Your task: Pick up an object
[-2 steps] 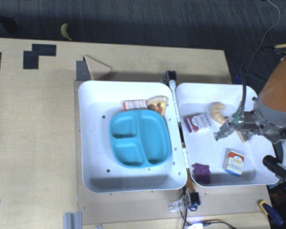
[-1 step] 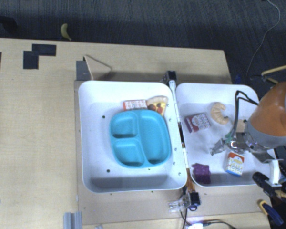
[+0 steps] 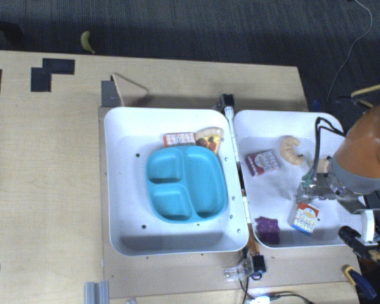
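In the right bin (image 3: 266, 122) lie a red-and-white packet (image 3: 262, 162), a pale ring-shaped pastry (image 3: 292, 149), a purple block (image 3: 266, 229) and a small white carton with a blue and red print (image 3: 305, 218). My gripper (image 3: 311, 192) hangs low over the right part of this bin, right above the white carton. The grey arm with its orange band (image 3: 366, 151) comes in from the right and covers the bin's right side.
The left bin (image 3: 123, 170) holds a blue divided tray (image 3: 185, 182), with a slice of pizza (image 3: 209, 138) and a small red-and-white packet (image 3: 178, 139) behind it. A black clip (image 3: 226, 100) sits at the far end of the rim between the bins.
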Action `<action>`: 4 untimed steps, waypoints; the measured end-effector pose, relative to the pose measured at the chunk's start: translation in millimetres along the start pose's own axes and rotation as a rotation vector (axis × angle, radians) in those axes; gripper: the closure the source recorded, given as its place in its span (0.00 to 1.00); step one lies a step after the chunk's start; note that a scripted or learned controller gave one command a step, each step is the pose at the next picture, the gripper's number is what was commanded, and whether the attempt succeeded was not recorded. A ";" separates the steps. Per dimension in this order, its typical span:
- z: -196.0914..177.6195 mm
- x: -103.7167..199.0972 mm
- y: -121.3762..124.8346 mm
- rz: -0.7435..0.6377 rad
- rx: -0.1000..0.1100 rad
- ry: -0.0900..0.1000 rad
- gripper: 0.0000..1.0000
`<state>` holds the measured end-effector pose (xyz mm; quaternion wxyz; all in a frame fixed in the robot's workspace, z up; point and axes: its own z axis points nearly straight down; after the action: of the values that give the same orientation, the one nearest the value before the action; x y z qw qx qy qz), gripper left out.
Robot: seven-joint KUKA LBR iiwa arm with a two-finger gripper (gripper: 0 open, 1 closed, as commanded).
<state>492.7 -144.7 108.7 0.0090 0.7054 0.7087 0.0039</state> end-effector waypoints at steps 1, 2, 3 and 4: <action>-137.7 21.1 90.7 -0.001 0.011 0.007 1.00; -136.6 20.7 89.9 -0.001 0.015 0.007 0.00; 5.8 22.2 56.1 0.001 0.020 0.008 0.00; 20.9 58.2 -3.2 0.003 0.008 0.005 0.00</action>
<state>489.6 -86.7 87.3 0.0044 0.7065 0.7077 0.0031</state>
